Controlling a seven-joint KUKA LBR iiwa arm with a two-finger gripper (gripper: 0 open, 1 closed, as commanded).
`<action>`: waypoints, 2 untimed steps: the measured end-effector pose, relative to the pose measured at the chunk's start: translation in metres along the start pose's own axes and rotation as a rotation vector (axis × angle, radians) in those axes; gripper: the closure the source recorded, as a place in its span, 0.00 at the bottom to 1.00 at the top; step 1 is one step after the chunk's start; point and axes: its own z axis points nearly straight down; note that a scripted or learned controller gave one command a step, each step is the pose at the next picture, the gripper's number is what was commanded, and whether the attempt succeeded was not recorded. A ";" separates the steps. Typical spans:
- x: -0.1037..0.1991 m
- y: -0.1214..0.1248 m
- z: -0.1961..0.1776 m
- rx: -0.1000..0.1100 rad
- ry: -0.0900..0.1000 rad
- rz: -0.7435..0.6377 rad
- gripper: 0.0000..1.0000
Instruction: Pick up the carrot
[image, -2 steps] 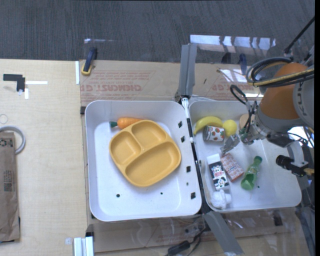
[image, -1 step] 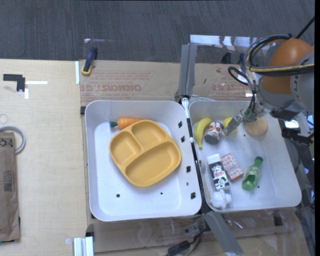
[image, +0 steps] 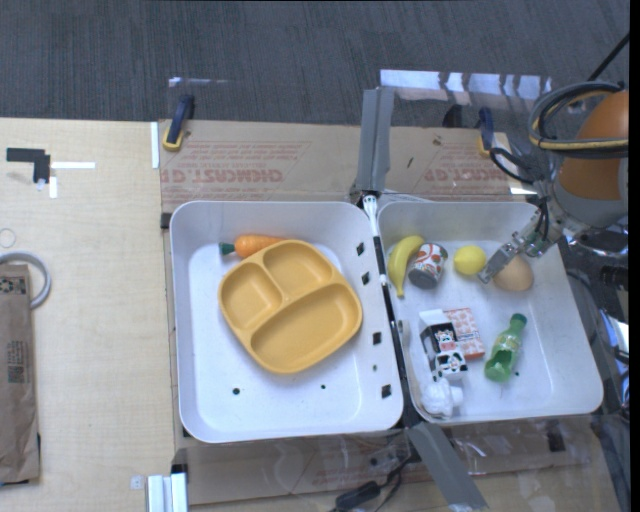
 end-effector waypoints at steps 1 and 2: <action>0.017 -0.024 0.000 -0.001 0.000 0.008 0.00; -0.009 0.015 0.001 0.007 0.012 -0.093 0.00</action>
